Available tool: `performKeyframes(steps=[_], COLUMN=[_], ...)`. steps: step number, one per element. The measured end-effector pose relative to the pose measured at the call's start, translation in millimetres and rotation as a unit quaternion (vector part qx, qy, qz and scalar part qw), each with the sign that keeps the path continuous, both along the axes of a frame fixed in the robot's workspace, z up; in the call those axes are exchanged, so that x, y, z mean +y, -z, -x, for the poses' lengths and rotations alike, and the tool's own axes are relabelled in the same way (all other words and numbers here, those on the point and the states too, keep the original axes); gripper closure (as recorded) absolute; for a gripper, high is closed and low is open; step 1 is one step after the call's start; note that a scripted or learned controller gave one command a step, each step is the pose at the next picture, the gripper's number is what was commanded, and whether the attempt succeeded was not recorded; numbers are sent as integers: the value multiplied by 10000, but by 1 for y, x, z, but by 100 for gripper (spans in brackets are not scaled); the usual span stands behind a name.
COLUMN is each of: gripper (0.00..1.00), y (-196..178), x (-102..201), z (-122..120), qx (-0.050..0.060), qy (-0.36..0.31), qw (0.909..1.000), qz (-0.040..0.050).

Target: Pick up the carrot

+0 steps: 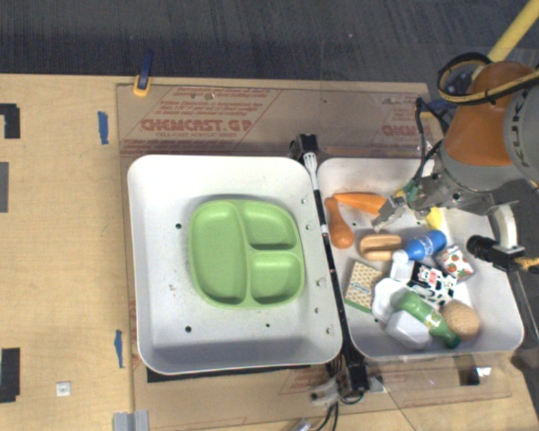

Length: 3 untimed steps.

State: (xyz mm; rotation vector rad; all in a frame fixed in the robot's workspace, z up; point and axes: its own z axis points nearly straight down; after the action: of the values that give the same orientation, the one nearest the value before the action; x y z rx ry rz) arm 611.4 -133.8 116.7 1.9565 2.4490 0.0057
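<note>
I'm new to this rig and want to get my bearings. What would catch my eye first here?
The bright green divided plate sits alone in the left bin. The right bin is crowded with small things, the orange carrot lying at its far left corner. The arm's orange band leans in from the right, with the gripper beside the carrot's tip.

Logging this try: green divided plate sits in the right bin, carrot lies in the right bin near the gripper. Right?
Not quite. The camera view shows the green divided plate in the left bin, not the right one. The carrot does lie in the right bin, near the gripper.
</note>
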Motion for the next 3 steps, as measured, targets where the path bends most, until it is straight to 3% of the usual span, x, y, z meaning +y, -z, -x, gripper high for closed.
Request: performKeyframes(steps=[1,2,3], gripper=[0,100,100], y=[13,-2,-82], x=[39,34,66], z=[-43,-45,12], qx=[13,-27,38], qy=[32,35,1215], qw=[10000,10000,9926], qz=[4,54,-17])
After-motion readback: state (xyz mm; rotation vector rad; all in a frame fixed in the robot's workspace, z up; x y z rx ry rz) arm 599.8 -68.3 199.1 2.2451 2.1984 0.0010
